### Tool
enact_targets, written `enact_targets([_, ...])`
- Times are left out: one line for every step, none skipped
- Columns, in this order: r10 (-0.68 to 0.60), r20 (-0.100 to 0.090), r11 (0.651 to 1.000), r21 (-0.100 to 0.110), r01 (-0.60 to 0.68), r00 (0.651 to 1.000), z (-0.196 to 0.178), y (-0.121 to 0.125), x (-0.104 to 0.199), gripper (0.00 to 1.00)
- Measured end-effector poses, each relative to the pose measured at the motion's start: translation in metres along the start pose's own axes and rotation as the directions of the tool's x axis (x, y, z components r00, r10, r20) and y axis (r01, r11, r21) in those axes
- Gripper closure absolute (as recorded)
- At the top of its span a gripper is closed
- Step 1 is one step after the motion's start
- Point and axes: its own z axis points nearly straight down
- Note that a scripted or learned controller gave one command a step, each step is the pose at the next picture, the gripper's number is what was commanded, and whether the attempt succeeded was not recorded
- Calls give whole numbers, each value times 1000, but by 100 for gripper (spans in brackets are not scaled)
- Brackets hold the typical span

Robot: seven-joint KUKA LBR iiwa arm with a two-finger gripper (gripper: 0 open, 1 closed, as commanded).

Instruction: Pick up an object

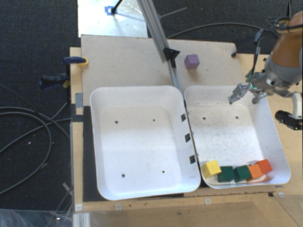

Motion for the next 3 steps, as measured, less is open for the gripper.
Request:
enact_targets([-4, 2, 1000, -4, 4, 1000, -12, 1, 0, 100])
enact_targets([7, 1, 1000, 3, -7, 1000, 19, -25, -35, 100])
enact_targets([4, 2, 1000, -8, -4, 1000, -89, -99, -11, 100])
